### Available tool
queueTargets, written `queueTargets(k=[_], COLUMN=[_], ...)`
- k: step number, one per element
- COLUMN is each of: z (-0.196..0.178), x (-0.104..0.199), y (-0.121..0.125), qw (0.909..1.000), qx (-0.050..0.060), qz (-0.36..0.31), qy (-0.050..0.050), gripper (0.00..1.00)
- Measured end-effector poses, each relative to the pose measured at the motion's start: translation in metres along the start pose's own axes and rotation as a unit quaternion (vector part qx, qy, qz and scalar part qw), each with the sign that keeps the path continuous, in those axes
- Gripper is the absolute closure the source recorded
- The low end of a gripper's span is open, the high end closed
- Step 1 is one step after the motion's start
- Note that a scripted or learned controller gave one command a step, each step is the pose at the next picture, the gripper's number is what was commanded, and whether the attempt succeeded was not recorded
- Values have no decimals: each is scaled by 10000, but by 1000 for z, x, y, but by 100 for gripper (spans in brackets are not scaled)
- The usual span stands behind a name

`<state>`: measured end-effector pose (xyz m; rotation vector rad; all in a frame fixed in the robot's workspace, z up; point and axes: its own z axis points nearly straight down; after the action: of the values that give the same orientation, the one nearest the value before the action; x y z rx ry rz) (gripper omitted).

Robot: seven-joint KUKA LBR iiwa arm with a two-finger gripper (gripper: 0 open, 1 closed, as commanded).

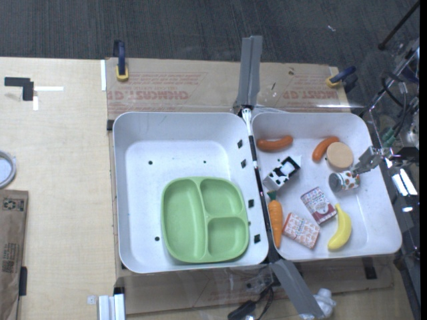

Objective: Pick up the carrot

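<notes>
My pincer (369, 159) sits at the right edge of the right bin (373, 245), low by the small can (345, 181), and I can't tell how wide it's spread or whether it grips anything. The carrot (275, 220) lies along the bin's left wall, well apart from me, green top pointing up. Just beside it: 2 snack boxes (301, 230). A banana (341, 229) lies further right. In the left bin (133, 179), 1 green divided plate (205, 219).
</notes>
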<state>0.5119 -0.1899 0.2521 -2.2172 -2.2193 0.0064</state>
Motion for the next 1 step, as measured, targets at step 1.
queueTargets(k=[1], z=[144], x=[21], y=[-34], qw=[9977], qx=[-4], qz=[-679], qy=[8], gripper=[0])
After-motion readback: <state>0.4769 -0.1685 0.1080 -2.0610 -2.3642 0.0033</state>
